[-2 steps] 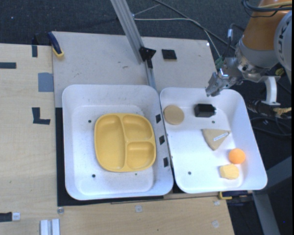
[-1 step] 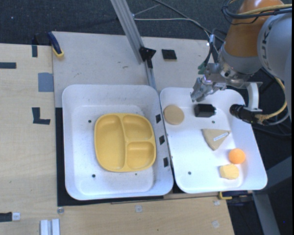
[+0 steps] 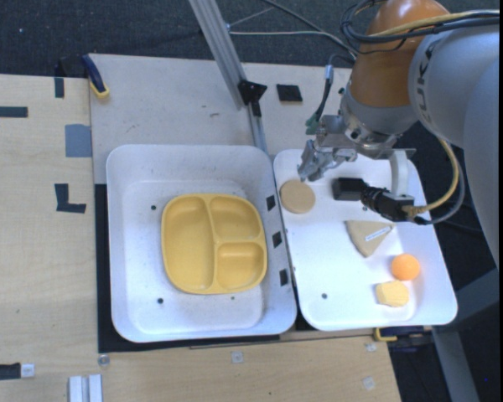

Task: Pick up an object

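The gripper [image 3: 312,167] hung at the far-left corner of the right bin [image 3: 335,304], its tips just above the round tan disc [image 3: 298,197]; whether it was released or clenched could not be told at this slant, and nothing was seen caught in it.

Nearest the camera in that bin lay a small yellow block [image 3: 392,293], with an orange ball [image 3: 406,267] just beyond it. Farther in sat a pale wedge [image 3: 367,237], its long axis running on a diagonal and its narrow point aimed toward the bin's far-left side. Farther still was the disc, lying flat; being round, it had no long axis and pointed nowhere. In the left bin [image 3: 126,224] a yellow divided plate [image 3: 213,243] rested flat.

As a judgement, the pick had not been made: every object sat on a bin floor. The approach looked mostly done, with the disc the likely target, leaving the descent, closing and lift to come.
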`<state>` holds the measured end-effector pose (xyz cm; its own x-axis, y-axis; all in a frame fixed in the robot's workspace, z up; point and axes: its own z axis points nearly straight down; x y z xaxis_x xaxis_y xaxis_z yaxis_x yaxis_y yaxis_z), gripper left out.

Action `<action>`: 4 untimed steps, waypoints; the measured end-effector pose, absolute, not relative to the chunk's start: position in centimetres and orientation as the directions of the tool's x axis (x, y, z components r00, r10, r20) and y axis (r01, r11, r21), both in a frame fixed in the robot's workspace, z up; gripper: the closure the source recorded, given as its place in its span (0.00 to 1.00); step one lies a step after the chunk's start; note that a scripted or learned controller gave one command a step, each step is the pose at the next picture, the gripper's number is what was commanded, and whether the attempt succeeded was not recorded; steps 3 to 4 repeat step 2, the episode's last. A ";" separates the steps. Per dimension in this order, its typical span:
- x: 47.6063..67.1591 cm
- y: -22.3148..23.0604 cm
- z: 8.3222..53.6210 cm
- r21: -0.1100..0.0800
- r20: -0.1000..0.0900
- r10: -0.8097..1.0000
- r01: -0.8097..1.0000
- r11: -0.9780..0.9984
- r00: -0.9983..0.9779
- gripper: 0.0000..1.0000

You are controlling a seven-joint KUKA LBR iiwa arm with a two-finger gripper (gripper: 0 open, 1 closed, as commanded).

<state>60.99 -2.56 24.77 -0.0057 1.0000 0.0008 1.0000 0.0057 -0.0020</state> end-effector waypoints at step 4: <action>54.6 6.7 23.3 -0.005 0.001 1.000 1.000 0.006 -0.006 1.00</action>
